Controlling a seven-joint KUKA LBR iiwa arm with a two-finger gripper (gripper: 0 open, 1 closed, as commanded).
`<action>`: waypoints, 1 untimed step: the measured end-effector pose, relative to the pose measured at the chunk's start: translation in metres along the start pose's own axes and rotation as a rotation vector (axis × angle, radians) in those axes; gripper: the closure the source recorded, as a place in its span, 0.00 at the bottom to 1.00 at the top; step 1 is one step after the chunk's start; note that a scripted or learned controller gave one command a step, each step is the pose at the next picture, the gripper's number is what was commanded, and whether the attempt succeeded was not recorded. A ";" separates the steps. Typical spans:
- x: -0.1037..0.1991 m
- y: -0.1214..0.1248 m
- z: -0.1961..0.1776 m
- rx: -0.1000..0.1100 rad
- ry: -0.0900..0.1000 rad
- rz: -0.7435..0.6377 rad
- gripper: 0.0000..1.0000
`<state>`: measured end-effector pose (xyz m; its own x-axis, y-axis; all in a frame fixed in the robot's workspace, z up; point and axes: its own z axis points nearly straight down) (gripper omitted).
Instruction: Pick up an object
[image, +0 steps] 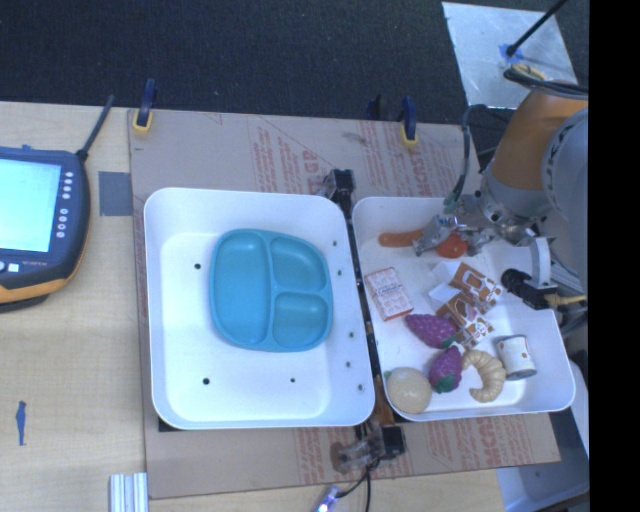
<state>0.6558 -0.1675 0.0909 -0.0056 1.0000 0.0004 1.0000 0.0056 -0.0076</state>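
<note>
Two shallow white plastic bins with rounded corners are seen side by side on a sheet of brown cardboard clamped to a pale wooden bench. In the left bin (170, 300) a smooth, matte blue divided plate (270, 290) with three compartments is laid flat near the middle. The right bin (560, 385) is crowded with small items: a square red-printed packet (388, 294) near its left wall, a crinkled brown-and-white patterned wrapper (470, 298) further right, two lumpy purple pieces (432, 329) (447, 369) shaped like toy grape bunches, a round cream-coloured ball (408, 390) at the front edge, a curved tan croissant shape (488, 374) just beside the second purple piece, and a short white cylinder (516, 356) next to it. At the back of this bin an elongated orange carrot-like piece (402, 238) is seen, with a glossy red rounded object (452, 245) just to its right. The gripper (447, 236) of the grey arm with its orange band is lowered over that back area, directly at the red object; whether its jaws are spread or closed, or clamped on anything, cannot be told. A tablet-like pendant (30, 225) with a bright screen is laid at the bench's left.
</note>
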 end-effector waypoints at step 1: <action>-0.031 0.000 -0.001 -0.005 -0.001 0.003 0.00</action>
<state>0.6561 -0.1984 0.0914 -0.0029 1.0000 -0.0001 1.0000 0.0029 -0.0030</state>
